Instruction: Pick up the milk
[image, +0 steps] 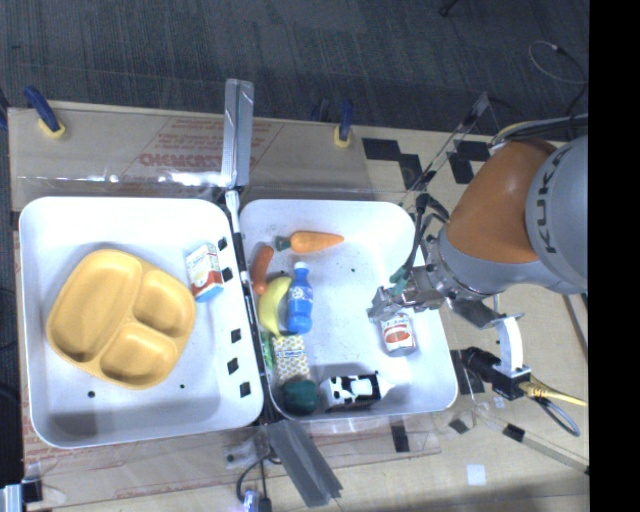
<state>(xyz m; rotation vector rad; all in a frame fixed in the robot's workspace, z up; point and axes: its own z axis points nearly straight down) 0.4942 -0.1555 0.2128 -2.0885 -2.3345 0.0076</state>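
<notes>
A black-and-white cow-patched milk carton (352, 390) lies on its side near the front wall of the right bin (435, 385). A second small carton (204, 270), white with red and blue print, stands at the right side of the left bin (60, 420). My gripper (393, 298) hangs over the right half of the right bin, well behind the cow-patched carton. It is just above a small red-labelled can (398, 335). Nothing shows between it and either carton.
Down the right bin's left side lie a carrot (314, 241), a sausage (261, 265), a banana (272, 303), a blue bottle (299, 299), a patterned box (289, 355) and a dark green item (298, 396). A yellow divided plate (120, 315) fills much of the left bin.
</notes>
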